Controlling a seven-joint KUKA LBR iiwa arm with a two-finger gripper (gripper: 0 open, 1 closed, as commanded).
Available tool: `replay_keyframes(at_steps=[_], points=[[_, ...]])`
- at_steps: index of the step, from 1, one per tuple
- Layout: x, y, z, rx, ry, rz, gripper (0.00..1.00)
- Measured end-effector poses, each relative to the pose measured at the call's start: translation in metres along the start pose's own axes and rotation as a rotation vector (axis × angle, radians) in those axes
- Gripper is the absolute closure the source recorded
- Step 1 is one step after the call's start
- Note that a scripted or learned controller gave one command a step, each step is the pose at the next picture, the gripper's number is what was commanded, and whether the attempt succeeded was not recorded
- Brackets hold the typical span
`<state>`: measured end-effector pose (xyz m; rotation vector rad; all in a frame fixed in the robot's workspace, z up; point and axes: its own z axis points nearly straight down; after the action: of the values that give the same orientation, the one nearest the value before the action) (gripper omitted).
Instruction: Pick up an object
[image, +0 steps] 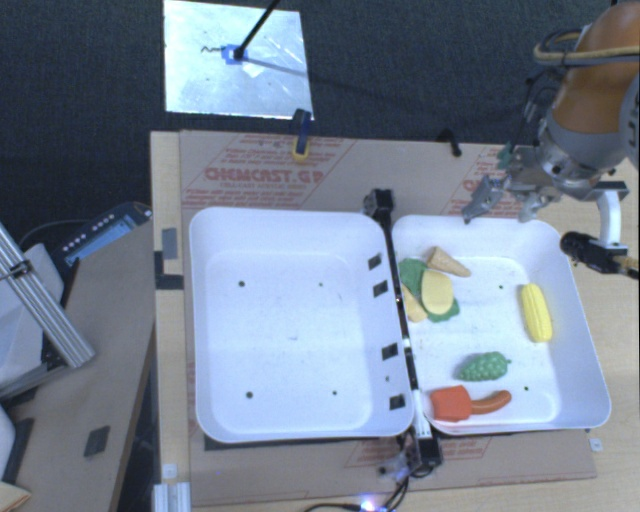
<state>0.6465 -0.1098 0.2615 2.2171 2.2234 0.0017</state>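
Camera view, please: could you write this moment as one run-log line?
gripper: open, above right bin's far rim, holding nothing | corn, grapes, sausage: in right bin | pick: not begun

Cardboard sheet (330, 165), print at 11 o'clock of the bins: red letters, seemingly "CHEMCAST GP"; last letters unsure
Cardboard sheet, print at 1 o'clock: red lettering, too cut off to read
Front edge, 6 o'clock: red print, illegible

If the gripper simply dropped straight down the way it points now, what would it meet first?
Likely the far rim of the right bin, or bare floor just inside it. The gripper hangs over that edge; the cone lies nearer the camera. Depth is unclear.
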Motion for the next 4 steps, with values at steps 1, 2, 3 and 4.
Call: replay_keyframes(at_steps=[1, 2, 3, 4], points=[[0.0, 0.001, -0.011, -0.004, 0.0, -0.003, 1.0], [-0.036, 0.024, -0.171, -0.02, -0.006, 0.001, 1.0], [-0.048, 0.023, -0.203, -0.004, -0.002, 0.001, 1.0], [-0.017, 0.021, -0.209, -0.003, 0.0, -0.004, 1.0]])
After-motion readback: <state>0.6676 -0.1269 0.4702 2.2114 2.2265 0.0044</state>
